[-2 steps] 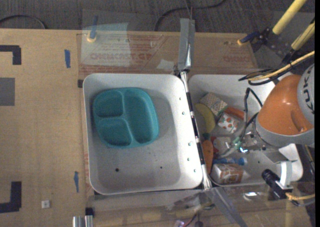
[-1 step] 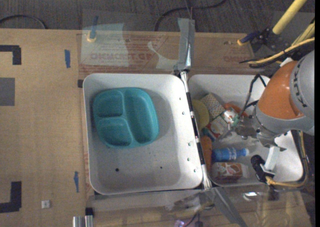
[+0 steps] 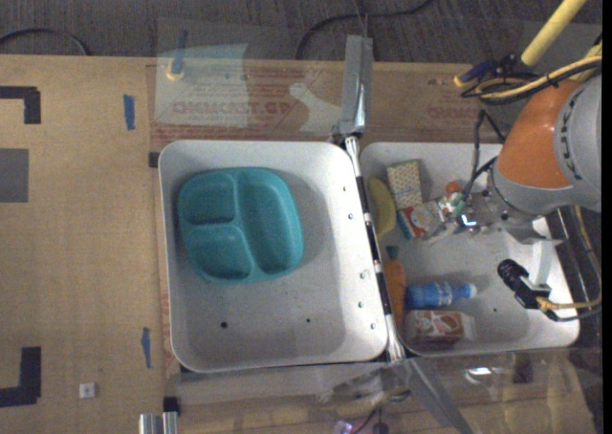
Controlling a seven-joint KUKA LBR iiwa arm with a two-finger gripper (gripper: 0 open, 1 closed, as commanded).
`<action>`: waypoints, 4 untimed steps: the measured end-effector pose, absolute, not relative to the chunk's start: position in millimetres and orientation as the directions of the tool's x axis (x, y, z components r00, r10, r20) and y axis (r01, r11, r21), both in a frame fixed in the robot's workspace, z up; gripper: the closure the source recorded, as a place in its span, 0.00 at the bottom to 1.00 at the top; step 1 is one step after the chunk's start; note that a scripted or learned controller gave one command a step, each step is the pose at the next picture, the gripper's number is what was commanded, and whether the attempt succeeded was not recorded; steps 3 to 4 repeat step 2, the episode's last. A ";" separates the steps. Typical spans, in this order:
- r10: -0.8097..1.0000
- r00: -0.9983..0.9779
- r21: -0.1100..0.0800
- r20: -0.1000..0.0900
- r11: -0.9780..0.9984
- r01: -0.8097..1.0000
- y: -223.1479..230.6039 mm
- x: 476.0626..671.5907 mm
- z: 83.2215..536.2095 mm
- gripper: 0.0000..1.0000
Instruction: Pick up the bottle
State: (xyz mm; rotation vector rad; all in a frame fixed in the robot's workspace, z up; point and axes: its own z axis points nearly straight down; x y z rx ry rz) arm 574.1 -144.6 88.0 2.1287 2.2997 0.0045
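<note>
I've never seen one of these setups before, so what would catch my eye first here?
Most likely the teal divided plate, lying alone in the left white bin. Next, the grey arm with its orange band, reaching from the right over the cluttered right bin, gripper low among small packages. A small bottle with a blue cap lies on its side nearer the front, apart from the gripper.

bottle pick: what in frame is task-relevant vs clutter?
Relevant:
- bottle, lying in the right bin
- gripper, above that bin's clutter

Clutter:
- teal divided plate in the left bin
- orange snack packet
- patterned box
- yellow item
</note>
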 end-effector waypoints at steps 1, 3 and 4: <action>1.000 0.006 0.008 -0.002 -0.005 1.000 -124.9 505.2 88.6 0.00; 0.904 0.427 0.009 0.002 -0.427 0.904 -153.3 482.8 88.2 0.00; 0.904 0.427 0.009 0.002 -0.427 0.904 -153.3 482.8 88.2 0.00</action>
